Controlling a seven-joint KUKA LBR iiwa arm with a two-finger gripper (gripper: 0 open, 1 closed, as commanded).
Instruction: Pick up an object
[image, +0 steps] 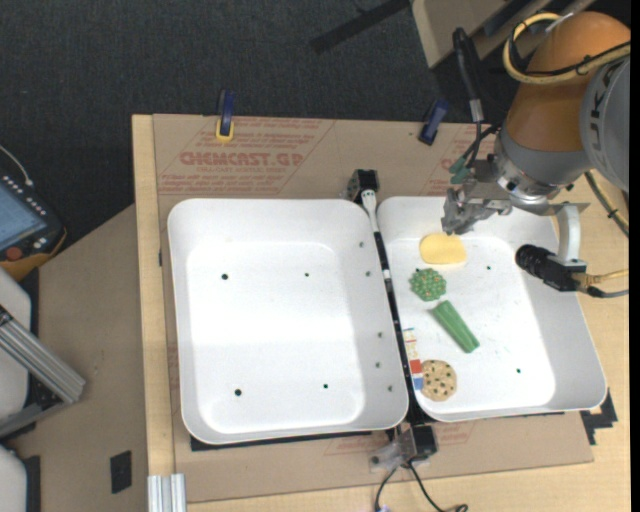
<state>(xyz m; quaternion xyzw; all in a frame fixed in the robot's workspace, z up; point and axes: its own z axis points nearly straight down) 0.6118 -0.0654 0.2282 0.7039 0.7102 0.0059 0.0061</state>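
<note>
The gripper (462, 222) hangs just above the far edge of the yellow object (443, 249) in the right bin (560, 385); its fingers look slightly apart, though shadow blurs them. This seems the approach step (nothing held): next, descend squarely and close.

Pincer (456, 226) low, pointing down

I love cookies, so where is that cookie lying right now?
The cookie lies in the right bin, at its near left corner, just below the green stick.
</note>
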